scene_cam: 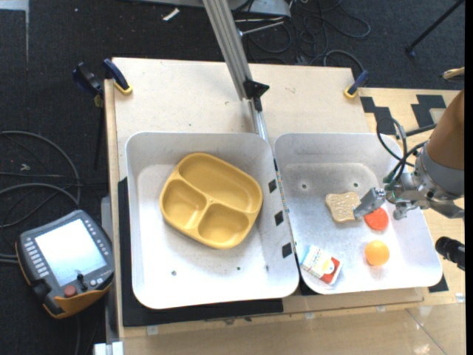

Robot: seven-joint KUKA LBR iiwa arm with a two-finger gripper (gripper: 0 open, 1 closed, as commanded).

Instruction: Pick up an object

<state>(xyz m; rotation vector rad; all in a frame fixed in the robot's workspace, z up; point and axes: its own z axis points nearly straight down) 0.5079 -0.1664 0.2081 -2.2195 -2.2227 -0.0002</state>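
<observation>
A handheld grey control pendant with an orange rim and pale screen (65, 261) lies on the dark carpet at the lower left of the frame. A slanted aluminium pole (230, 39) runs down from the top centre. Blue-and-yellow clamps grip the pale wooden bench board (192, 98) at upper left (111, 76) and upper right (355, 85).

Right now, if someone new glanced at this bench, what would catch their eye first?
Probably the yellow divided plate, lying alone in the left bin. Next, the cluster in the right bin: a slice of bread, a red object beside it, an orange ball and a small carton near the front. The arm's pincer hovers over the bread and red object.
</observation>
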